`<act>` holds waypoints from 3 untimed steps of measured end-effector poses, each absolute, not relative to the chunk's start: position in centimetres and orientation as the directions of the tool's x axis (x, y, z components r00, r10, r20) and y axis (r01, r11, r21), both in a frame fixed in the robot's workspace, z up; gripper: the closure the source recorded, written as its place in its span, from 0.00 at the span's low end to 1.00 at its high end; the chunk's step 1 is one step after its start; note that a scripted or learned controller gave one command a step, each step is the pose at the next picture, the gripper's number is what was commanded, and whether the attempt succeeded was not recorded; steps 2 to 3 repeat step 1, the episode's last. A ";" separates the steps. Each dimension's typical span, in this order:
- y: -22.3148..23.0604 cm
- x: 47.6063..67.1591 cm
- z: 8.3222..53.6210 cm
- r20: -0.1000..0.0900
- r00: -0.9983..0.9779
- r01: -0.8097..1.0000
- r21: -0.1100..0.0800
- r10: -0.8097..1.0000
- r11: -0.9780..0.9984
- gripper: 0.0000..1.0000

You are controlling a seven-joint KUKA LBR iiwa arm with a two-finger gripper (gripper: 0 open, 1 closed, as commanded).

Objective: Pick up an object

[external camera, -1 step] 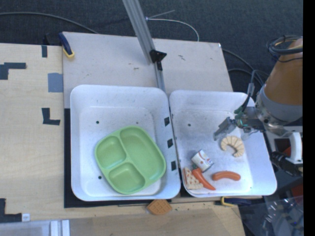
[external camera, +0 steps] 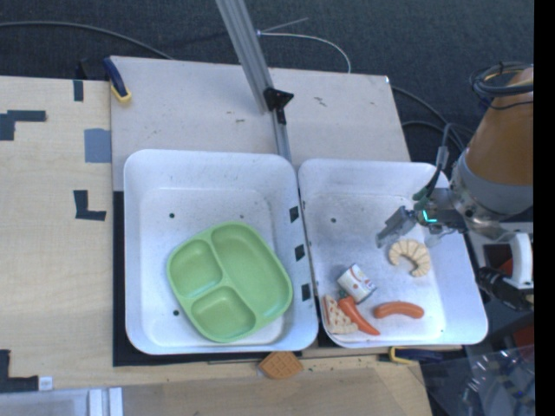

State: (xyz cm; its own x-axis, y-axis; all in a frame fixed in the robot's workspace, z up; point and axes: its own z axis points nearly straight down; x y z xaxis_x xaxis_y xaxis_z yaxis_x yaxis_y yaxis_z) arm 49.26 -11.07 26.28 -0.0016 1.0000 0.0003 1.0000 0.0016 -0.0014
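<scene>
Arm: fat rounded orange segment up top, grey collar band under it, then a lighter grey wrist housing. Black cables loop over the top of the orange part and another thin dark cable runs down along the wrist side toward the tool. Gripper is dark grey/black metal, slim angular fingers, with a small teal-green lit spot on its body near the wrist flange; detail too blurred for screws or markings.

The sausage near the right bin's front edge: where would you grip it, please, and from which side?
Probably from above, across the middle of the sausage. It lies flat and roughly level across the view, narrow across its width, with bare bin floor beside it; the carrot lies at its left end.
</scene>
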 end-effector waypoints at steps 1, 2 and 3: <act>-10.8 48.5 21.7 0.001 -0.001 1.000 -0.006 1.000 0.001 0.00; -10.8 48.5 21.7 0.001 -0.001 1.000 -0.006 1.000 0.001 0.00; -10.8 48.5 21.7 0.001 -0.001 1.000 -0.006 1.000 0.001 0.00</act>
